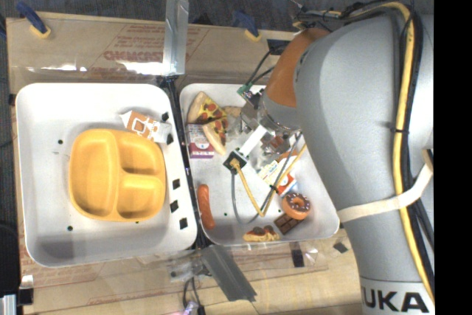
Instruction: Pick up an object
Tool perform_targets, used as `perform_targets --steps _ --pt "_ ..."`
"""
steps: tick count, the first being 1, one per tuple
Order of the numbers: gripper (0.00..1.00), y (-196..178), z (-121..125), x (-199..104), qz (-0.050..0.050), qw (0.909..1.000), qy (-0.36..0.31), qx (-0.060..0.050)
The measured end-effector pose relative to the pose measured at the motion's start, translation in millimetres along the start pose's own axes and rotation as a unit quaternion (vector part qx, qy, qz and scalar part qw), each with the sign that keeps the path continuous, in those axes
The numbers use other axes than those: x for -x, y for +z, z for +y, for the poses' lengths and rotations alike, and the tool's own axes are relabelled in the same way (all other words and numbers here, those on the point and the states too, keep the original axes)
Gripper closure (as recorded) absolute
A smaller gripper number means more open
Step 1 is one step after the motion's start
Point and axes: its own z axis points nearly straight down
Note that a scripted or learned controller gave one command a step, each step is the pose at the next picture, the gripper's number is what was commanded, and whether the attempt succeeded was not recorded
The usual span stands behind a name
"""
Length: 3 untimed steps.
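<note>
Arm reaches in from the right, gripper (254,142) down inside the right bin (321,212), over its middle; wrist and cabling hide the fingers, cannot tell whether spread or pressed together. Nothing seen pinched. Objects in the right bin: pizza slice (209,114) at far left corner, small purple packet (198,142) just below it, hot dog (204,204) along the left wall near edge, chocolate donut (297,205) at near right, brown chocolate piece (285,223) beside it. Left bin (37,181) holds yellow divided tray (116,175), orange-white carton (146,127) touching its far right corner
</note>
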Motion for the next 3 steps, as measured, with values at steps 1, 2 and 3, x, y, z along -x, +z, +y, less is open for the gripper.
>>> perform_targets --steps 1,2,3 --pt "0.00 -0.2 6.5 -27.5 -0.013 0.9990 -0.043 0.000" --pt "0.00 -0.6 49.2 -22.5 0.000 0.9949 -0.101 0.000" --pt "1.00 -5.4 47.0 -23.7 -0.003 0.9944 -0.106 -0.004"
